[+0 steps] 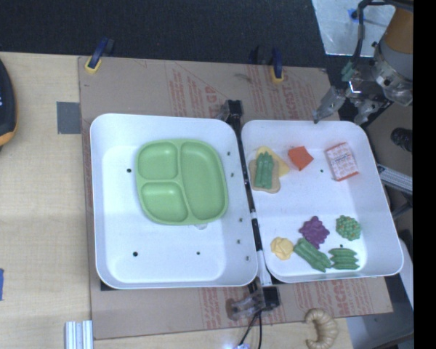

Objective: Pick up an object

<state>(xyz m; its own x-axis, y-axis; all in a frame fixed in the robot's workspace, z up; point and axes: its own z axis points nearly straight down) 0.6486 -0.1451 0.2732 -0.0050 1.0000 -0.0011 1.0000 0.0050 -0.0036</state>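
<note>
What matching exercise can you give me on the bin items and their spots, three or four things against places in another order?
Things:
1. green divided plate
2. orange block
3. purple grapes
4. red-and-white packet

Places:
A. right bin, far right corner area
B. left bin, middle
C. right bin, near half, beside the broccoli
D. right bin, far half, between the packet and the green pod on a tan piece

Pairs: 1-B, 2-D, 3-C, 4-A

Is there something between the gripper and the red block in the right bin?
Nothing visible blocks it. The gripper hangs above the far rim of the right bin, with bare white floor between it and the red block. The pink packet lies to one side, apart from the block.
</note>
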